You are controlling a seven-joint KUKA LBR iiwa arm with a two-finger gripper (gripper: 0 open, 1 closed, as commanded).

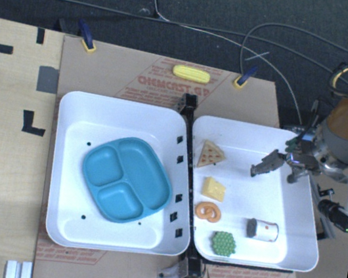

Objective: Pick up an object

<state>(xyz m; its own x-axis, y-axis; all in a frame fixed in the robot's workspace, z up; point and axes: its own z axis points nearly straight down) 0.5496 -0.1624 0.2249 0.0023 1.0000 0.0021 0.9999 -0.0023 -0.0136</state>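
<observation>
The right bin point(295, 209) holds a tan wedge-shaped slice point(210, 155), a yellow cheese block point(214, 189), an orange pretzel point(208, 211), a green broccoli piece point(223, 243) and a small white can lying on its side point(263, 230). My gripper point(275, 172) hovers over the upper right part of this bin. It is open, with its dark fingers spread and nothing between them. It stands to the right of the slice and above the can.
The left bin point(65, 149) holds a blue divided plate point(127, 179). A yellow corn-like piece point(191, 74) lies on the cardboard behind the bins. Cables run across the dark cloth at the back. The arm's body fills the right edge.
</observation>
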